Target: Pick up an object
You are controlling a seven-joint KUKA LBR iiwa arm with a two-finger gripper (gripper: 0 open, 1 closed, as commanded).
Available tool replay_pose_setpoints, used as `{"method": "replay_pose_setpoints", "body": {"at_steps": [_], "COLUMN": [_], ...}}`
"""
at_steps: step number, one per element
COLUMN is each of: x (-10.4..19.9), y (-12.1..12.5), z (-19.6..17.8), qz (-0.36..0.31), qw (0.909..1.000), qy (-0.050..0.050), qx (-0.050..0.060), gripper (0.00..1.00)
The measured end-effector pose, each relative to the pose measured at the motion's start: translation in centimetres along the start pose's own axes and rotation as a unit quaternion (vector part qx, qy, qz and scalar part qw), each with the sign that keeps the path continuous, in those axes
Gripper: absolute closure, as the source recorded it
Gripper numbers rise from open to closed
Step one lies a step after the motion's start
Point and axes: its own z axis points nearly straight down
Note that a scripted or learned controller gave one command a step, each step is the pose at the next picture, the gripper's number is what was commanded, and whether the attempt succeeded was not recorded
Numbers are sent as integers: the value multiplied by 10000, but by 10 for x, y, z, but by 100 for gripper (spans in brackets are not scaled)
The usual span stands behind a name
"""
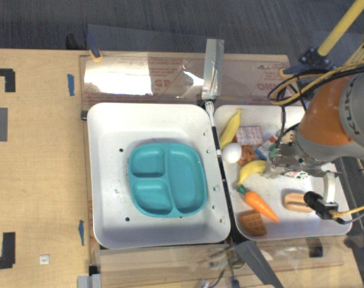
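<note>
The right bin holds several toy foods. A yellow banana lies along its left wall, with a white egg just below it. A smaller banana, an orange carrot, a hot dog and a brown cracker-like piece lie toward the front. A pink-and-white box sits near the back. My gripper hangs low over the middle of this bin, just right of the smaller banana, and the wrist hides what lies beneath it.
The left bin holds a teal divided plate in its middle. A clear plastic wall stands behind the bins. Yellow cables loop above the right bin's back edge.
</note>
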Motion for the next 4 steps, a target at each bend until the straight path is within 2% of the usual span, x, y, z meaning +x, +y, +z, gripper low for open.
{"method": "replay_pose_setpoints", "body": {"at_steps": [1,2,3,4], "x": [0,21,22,22], "y": [-1,51,-46,-60], "z": [1,12,11,10], "qz": [0,185,695,567], "qw": [10000,9998,9976,9984], "qy": [2,-8,6,-1], "qx": [13,28,31,-16], "gripper": [0,0,0,0]}}
